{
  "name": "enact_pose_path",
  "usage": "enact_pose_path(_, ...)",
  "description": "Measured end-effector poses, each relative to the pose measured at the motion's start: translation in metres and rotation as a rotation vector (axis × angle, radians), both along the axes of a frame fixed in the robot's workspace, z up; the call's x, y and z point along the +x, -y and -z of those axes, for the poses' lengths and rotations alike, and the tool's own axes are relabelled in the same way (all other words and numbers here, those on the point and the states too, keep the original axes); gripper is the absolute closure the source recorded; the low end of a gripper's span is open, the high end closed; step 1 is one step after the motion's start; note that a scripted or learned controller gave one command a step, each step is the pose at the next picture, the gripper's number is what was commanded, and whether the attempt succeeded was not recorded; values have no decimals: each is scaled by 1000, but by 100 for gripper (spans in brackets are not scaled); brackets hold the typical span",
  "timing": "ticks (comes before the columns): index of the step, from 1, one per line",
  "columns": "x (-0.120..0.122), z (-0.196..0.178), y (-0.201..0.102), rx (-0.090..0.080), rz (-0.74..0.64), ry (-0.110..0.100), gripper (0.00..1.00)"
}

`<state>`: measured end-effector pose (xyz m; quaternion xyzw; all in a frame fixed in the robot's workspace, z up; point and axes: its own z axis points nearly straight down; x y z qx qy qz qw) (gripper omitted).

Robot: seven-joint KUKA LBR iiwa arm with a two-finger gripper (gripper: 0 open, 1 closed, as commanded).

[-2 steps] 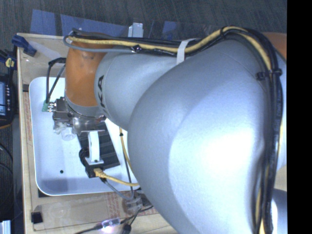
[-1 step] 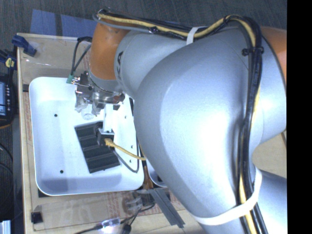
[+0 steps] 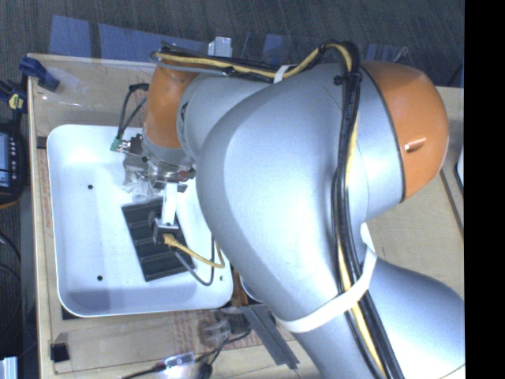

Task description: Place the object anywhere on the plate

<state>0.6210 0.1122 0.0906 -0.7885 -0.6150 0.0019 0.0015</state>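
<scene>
- The arm point(image 3: 316, 212) has smooth, rounded silver-grey shells, wide and bulbous at the joints.
- An orange band point(image 3: 164, 109) rings it above the wrist, and an orange dome point(image 3: 406, 125) with a small white mark caps one joint.
- A bundle of yellow and black cables point(image 3: 345, 172) runs along the shell, held by a white strap point(image 3: 335, 310).
- The gripper point(image 3: 142, 170) seems to be pale metal, though it is blurred.

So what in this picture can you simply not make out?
- Camera view: the arm covers the middle of the bench, so whatever lies right of the white bin is hidden.
- Camera view: the wrist hides the bin floor under the gripper, so I cannot tell whether it holds anything.
- Camera view: the left edge cuts off a dark device beside the bench.
</scene>
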Motion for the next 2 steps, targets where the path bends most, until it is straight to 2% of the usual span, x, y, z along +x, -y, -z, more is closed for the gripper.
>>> enact_pose_path(1,-38,-2,-7,0,127,7,100)
enact_pose_path(2,-83,0,-91,-2,176,-3,100)
